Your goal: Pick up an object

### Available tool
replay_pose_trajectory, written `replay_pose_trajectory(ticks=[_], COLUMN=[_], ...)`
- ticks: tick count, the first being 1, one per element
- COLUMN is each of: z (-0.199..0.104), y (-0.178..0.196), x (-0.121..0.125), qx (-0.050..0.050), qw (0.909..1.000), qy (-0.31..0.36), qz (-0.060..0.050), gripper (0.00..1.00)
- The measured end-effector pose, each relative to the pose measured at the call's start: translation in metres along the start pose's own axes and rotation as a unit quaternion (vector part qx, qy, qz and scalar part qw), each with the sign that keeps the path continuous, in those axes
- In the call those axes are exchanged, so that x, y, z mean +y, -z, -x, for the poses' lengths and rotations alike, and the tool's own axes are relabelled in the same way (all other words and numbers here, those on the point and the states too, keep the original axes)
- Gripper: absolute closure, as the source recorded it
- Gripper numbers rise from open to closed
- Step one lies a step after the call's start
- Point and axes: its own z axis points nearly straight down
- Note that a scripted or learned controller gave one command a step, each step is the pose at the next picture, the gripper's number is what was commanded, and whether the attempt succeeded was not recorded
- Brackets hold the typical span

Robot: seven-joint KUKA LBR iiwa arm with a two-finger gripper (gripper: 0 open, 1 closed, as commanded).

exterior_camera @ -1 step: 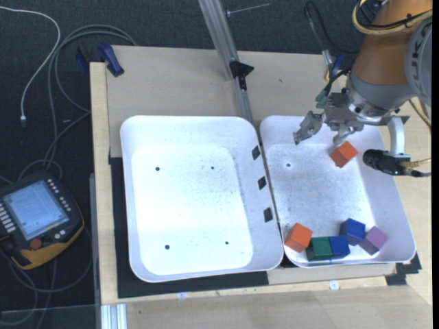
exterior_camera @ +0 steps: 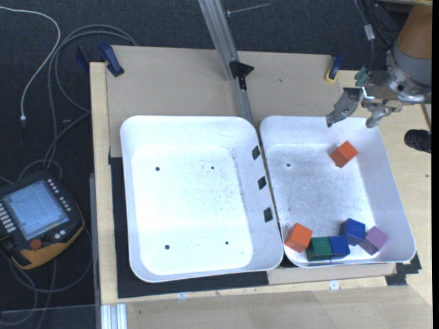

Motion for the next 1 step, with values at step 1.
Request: replay_pose_trajectory(ticks=[1], z=[0.0459], y=[-0.1065], x=[0.002], qx=[0.002], qw=[1.0], qy=[0.0], qz=[-0.009], gripper=[0.0])
